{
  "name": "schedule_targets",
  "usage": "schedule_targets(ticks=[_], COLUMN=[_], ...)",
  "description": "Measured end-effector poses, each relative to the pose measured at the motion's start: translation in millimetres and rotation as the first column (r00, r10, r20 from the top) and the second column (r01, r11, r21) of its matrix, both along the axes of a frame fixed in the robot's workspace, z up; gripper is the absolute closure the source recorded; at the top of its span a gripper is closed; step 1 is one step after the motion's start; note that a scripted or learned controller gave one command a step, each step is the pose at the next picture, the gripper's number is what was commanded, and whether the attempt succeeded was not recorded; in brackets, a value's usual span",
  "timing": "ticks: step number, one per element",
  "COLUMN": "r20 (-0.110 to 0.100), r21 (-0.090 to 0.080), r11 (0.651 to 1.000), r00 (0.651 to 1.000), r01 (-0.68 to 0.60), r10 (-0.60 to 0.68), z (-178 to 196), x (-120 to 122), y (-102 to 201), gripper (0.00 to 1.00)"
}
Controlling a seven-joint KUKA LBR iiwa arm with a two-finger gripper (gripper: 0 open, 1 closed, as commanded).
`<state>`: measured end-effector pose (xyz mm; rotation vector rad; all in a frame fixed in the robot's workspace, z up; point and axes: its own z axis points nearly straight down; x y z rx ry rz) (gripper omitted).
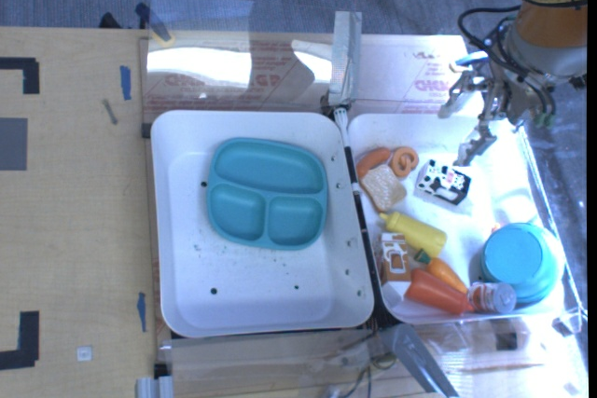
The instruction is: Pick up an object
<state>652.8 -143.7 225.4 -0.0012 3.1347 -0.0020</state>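
My gripper [469,122] hangs over the back of the right bin [528,188], open, with nothing between its fingers. Just below it lies a black-and-white patterned box [442,183]. Further left are an orange ring [404,160], an orange sausage [372,159] and a slice of bread [382,188]. Toward the front lie a yellow bottle [417,232], a small carton [394,256], a carrot [447,274] and a red-orange bottle [450,295]. A blue bowl [515,261] sits at the front right.
The left bin [177,228] holds a teal divided plate [268,193]. A raised divider [354,200] separates the bins. A clear upright panel [344,61] stands behind them. Tan board [65,200] covers the bench on the left.
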Motion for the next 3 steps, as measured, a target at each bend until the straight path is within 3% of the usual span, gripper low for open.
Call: schedule_targets(ticks=[1, 2, 3], r20=[0.002, 0.005, -0.009], r21=[0.001, 0.002, 0.005], r11=[0.999, 0.965, 0.956], r00=[0.999, 0.965, 0.956], r01=[0.042, 0.263, 0.294], r10=[-0.042, -0.263, -0.294], z=[-132, -136, -136], x=[-48, -49, -1], y=[21, 41, 0], gripper=[0.00, 0.00, 0.00])
